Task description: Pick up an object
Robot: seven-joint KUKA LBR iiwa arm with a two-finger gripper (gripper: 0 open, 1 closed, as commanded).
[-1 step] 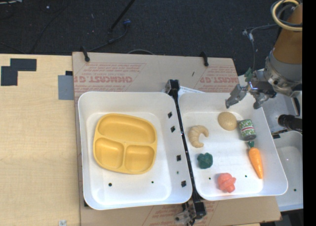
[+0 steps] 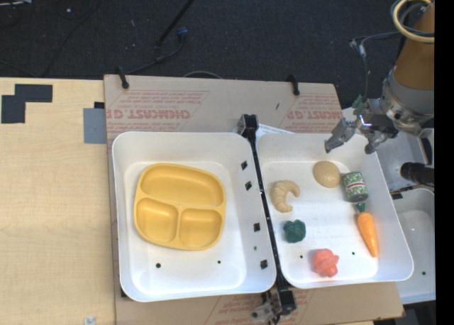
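the things to pick from lay in the right bin [image 2: 397, 263]: a pale round bun-like piece [image 2: 327, 173] near the far side, a small green-labelled can [image 2: 355, 186] just beside it, a croissant [image 2: 284, 194] toward the divider, a dark green broccoli-like lump [image 2: 294, 230] nearer the middle, a carrot [image 2: 367, 233] along the right wall and a pink piece [image 2: 325, 262] toward the front. none of them was lifted; all rested on the bin floor, apart from each other save the can and the round piece, which sat close. the claw [image 2: 352, 137] hung above the far right corner of that bin, its two fingers spread wide with nothing between them. the step in hand looked like the approach, before any descent. the next move would call for settling on one target, most likely the round piece or the can since they lay nearest below, then lining the fingers up to straddle it and coming down. the left bin [image 2: 128, 174] held a yellow divided tray [image 2: 180, 205], and both bins stood on the table [image 2: 50, 210]
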